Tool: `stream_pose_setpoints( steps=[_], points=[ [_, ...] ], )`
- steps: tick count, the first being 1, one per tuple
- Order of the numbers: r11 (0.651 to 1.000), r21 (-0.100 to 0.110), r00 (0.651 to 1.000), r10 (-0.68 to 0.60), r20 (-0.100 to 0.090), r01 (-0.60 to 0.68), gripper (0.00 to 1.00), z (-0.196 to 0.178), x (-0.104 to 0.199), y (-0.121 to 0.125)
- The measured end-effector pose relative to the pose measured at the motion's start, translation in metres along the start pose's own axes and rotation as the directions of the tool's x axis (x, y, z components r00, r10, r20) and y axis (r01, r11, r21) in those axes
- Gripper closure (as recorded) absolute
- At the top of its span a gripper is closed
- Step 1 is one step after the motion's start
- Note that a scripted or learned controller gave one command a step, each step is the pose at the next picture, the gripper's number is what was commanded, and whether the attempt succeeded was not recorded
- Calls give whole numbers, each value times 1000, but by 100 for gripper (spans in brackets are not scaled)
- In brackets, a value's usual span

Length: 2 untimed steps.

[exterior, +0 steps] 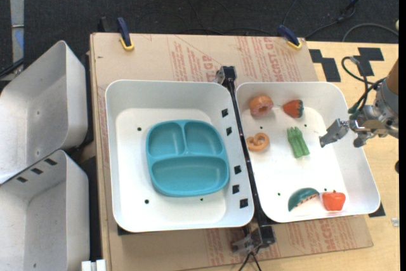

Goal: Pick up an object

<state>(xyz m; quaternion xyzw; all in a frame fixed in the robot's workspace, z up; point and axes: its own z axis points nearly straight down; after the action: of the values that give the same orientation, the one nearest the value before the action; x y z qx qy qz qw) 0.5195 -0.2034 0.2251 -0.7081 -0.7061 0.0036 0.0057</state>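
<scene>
Hovering at the right bin's (355, 136) right rim, the end effector (342, 131) looks spread and holds nothing; the green piece (297, 141) lies just left, long axis running front-to-back.

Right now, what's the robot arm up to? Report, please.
Two-finger gripper open over right white bin's right rim, holding nothing. Nearest: green ridged toy. Nothing between.

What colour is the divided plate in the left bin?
The divided plate is teal blue, seen in the camera view.
</scene>
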Motion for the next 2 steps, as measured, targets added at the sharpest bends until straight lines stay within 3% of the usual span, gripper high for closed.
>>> stream_pose_setpoints(
  steps=[1,2],
  points=[
    [1000,-13,1000,-4,4,4,0,-7,1,3],
    [1000,-8,1000,-3,2,3,0,51,5,12]
  ],
)
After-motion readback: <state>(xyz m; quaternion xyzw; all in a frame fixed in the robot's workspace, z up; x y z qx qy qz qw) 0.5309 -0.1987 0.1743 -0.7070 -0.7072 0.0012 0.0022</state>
